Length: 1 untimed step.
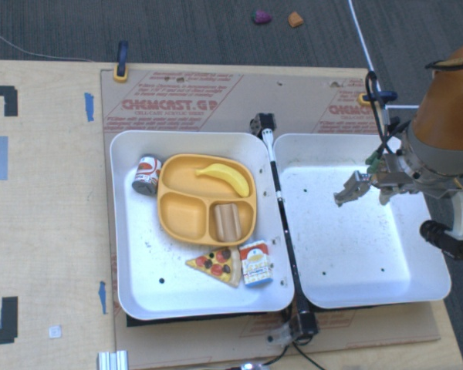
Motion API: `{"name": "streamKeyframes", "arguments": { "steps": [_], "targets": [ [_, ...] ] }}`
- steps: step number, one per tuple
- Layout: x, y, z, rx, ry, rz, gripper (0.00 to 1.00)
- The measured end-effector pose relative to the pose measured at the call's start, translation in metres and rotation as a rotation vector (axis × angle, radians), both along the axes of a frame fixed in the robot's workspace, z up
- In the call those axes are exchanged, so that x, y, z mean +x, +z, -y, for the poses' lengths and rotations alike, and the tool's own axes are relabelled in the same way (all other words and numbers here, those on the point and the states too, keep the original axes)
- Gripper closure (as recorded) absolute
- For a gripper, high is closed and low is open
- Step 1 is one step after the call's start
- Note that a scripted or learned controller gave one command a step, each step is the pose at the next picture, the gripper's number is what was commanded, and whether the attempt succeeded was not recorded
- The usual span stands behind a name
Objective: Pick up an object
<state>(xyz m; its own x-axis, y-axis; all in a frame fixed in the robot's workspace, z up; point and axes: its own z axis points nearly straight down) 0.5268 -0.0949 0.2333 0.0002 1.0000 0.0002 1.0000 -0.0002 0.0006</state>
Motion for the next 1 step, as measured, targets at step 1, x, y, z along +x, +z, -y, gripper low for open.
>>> {"name": "streamKeyframes", "arguments": {
  "steps": [1],
  "targets": [
    [-0.0109,-0.1381,0.0214,-0.001,0.000,0.002,0.00]
  ]
}}
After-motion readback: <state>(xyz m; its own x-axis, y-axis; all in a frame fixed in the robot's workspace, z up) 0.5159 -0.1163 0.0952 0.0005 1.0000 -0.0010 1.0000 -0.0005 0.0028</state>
